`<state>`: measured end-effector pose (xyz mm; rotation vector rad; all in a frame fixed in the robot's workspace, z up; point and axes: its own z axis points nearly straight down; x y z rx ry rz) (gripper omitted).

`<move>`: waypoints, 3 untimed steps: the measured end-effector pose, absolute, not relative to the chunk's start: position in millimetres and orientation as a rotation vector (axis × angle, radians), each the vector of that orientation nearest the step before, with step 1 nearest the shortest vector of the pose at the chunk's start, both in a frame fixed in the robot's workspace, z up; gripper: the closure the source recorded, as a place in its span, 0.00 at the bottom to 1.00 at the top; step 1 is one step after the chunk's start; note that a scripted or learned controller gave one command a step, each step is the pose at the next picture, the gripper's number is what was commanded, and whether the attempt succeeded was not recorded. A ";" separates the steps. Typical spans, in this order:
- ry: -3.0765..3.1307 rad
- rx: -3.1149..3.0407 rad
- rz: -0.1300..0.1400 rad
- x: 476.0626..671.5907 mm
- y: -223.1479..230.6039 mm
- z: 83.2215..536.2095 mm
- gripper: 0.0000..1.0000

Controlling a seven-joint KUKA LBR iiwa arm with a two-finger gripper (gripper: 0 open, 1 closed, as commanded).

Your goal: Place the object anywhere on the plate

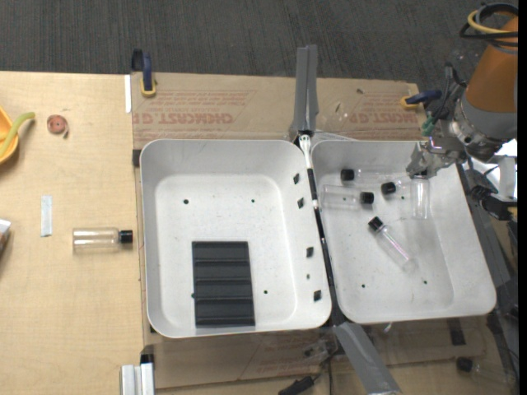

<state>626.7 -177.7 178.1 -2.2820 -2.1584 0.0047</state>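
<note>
The black ribbed plate (222,284) lies flat in the left bin (165,179), near its front. My gripper (422,169) hangs over the back right part of the right bin (461,303). Its fingers are shut on the top of a clear vial (419,199), which hangs straight down from them above the bin floor. Other clear vials with black caps lie in the right bin: one (342,194) near the left wall and one (389,239) slanted in the middle. A loose black cap (347,174) rests toward the back.
A grey divider bar (305,89) rises between the two bins at the back. Left of the bins, a capped clear bottle (100,238) and a small white strip (46,216) lie on the wooden bench. Cables and clamps crowd the arm at the right edge.
</note>
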 end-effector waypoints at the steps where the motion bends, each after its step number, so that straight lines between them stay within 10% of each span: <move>1: -2.158 -2.283 0.004 626.8 -177.8 178.3 0.00; 3: -2.212 -2.234 0.001 659.1 -222.8 228.0 0.00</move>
